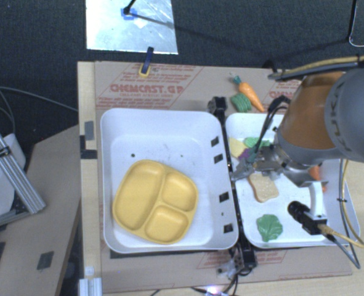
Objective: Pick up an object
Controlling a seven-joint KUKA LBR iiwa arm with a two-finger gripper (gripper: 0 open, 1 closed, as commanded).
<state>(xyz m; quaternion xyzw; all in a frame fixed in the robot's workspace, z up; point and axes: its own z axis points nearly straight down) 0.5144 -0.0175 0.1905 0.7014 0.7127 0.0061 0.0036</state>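
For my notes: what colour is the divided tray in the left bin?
Yellow. The divided tray shows clearly in the camera view.

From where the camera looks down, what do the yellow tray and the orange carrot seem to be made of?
The yellow tray, in the left bin, looks like moulded plastic: smooth rounded compartments, uniform colour, dull sheen. The orange carrot, on the board behind the right bin, seems a plastic toy: flat bright colour, green top. Neither can be confirmed from this view.

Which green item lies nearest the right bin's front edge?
The green leaf piece lying alone by the front wall of the right bin; the other green pieces sit farther back, near the arm.
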